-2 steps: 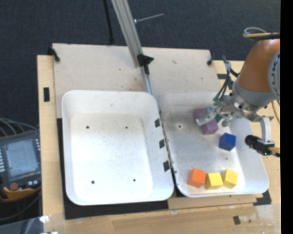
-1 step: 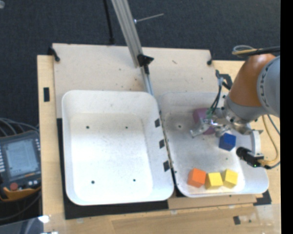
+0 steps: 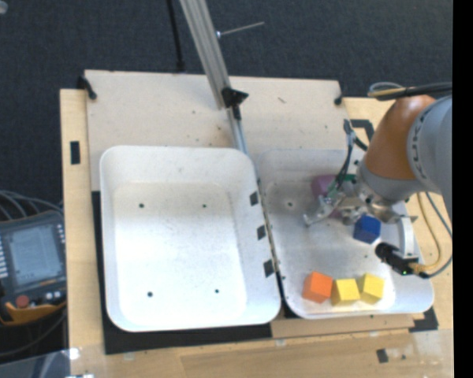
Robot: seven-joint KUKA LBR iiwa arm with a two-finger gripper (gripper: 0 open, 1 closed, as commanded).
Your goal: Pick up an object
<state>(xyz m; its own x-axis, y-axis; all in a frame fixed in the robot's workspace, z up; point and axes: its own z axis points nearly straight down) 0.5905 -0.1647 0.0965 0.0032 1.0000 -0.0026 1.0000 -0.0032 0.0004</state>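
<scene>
In the right bin [image 3: 299, 172] my gripper [image 3: 329, 209] hangs low over the floor, below the grey arm with its orange band [image 3: 394, 144]. A blue cube [image 3: 366, 229] lies just to the right of the gripper, close beside it. A small purple object [image 3: 323, 184] sits just above the gripper, partly hidden by the wrist. Along the bin's front edge stand an orange cube [image 3: 318, 287], a yellow cube [image 3: 346, 290] and a second yellow cube [image 3: 372, 287] in a row.
The left bin [image 3: 110, 211] lies beside the right one, their rims meeting at the middle. A metal post [image 3: 209, 46] rises from the back of the bench. Cables trail off the arm at the right.
</scene>
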